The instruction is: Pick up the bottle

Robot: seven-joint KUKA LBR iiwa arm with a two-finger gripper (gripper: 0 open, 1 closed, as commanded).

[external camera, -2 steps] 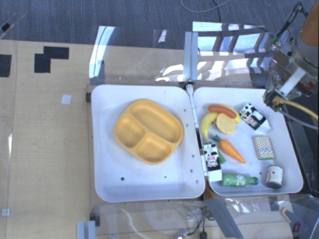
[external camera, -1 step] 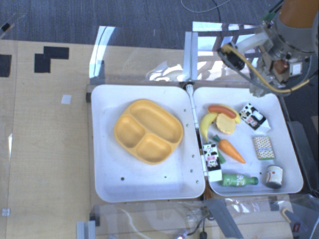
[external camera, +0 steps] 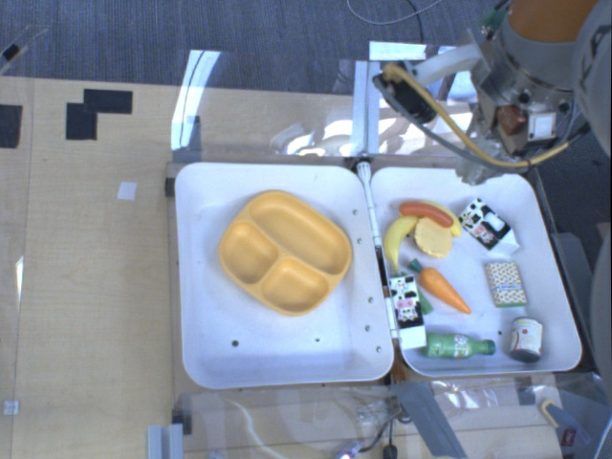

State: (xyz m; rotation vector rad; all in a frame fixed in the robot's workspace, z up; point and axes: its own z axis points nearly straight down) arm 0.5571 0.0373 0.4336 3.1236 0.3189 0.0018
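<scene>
We judge the bottle (external camera: pixel 457 346), lying flat in the right bin (external camera: pixel 555 247), light, smooth and roll-prone; grip mid-body across its width. Hand (external camera: pixel 475 170) state: we cannot tell.

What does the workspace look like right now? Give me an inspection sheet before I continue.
Surface: two white bins side by side on a wooden bench.
Job's things: green bottle lying on its side near the right bin's front edge.
Clutter: yellow divided plate in left bin; banana, carrot, sausage, cartons, can in right bin.
Hand: arm above right bin's far edge, away from bottle.
Cables: yellow hose; thin wire on floor.
Surroundings: blue-grey carpet.
</scene>
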